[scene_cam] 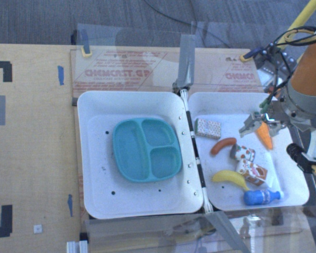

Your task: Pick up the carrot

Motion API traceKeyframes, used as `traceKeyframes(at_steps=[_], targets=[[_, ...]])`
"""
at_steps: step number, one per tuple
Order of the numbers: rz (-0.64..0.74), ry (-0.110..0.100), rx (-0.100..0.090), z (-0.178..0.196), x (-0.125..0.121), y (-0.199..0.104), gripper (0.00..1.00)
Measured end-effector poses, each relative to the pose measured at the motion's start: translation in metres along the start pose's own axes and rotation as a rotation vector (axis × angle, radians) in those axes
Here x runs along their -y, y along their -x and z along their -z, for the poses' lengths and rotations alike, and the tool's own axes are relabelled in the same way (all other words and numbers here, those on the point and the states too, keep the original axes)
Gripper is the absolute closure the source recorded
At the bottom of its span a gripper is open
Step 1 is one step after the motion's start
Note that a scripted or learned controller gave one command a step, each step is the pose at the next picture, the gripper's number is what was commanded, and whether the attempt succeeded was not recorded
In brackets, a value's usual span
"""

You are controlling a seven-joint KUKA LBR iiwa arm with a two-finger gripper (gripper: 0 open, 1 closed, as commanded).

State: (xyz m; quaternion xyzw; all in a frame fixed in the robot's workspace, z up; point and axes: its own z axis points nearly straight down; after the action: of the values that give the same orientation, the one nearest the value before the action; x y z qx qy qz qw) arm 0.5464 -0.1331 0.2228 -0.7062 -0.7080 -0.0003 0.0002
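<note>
The orange carrot lies in the right bin near its right wall, pointing down towards the front. My gripper is directly over the carrot's upper end. It is open: one grey finger sticks out to the carrot's left, apart from it. The other finger is by the carrot's top, partly hidden under the wrist.
The right bin also holds a patterned packet, a sausage, a small carton, a banana and a blue bottle. The left bin bears a teal divided plate. Cables hang above the arm.
</note>
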Motion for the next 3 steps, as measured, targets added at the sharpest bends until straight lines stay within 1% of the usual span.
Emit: traceKeyframes(at_steps=[1, 2, 3], targets=[[-0.021, 0.002, 0.002, -0.043, -0.020, 0.069, 0.00], [-0.008, 0.002, 0.001, -0.128, -0.054, 0.076, 0.00], [-0.009, 0.005, 0.002, -0.117, -0.054, 0.077, 1.00]])
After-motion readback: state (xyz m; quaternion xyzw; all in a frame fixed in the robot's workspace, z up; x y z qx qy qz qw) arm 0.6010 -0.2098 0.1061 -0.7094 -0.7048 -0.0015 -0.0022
